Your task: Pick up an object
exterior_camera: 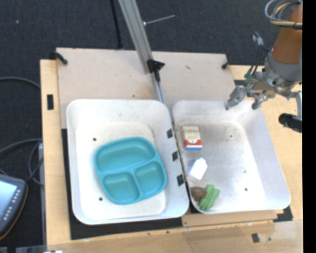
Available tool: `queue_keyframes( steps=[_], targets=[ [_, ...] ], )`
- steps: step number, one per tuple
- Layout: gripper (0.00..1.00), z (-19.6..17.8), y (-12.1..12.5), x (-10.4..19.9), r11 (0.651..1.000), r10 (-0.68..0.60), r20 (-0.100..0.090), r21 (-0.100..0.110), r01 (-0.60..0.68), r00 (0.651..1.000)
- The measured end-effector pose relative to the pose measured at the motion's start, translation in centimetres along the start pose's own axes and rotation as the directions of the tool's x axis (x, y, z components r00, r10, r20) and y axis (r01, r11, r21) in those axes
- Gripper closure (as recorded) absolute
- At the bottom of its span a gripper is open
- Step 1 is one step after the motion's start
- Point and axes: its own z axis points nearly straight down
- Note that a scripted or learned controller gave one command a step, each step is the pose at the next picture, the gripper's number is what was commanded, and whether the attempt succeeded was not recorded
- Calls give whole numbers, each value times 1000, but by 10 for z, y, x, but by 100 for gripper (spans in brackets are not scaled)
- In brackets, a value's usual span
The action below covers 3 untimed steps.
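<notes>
Bright, even overhead light washes both white bins (121, 107), leaving their texture nearly blown out. A soft grey shade lies across the middle of the right bin (253, 162). Shadows are faint and short. The picture is low in resolution and slightly soft, the dark floor (21, 25) at 10 o'clock grainy.

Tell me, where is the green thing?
The green thing lies in the right bin, at its near left corner, touching a brown object and just below a small white block.
</notes>
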Motion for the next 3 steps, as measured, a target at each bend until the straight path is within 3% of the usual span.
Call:
queue_keyframes(
  steps=[1,2,3],
  targets=[
    [0,67,-28,90,1000,3,-6,5,-3,1000],
    [0,33,-155,88,1000,13,-3,0,-13,1000],
    [0,27,-176,41,1000,14,-1,-3,-14,1000]
  ],
)
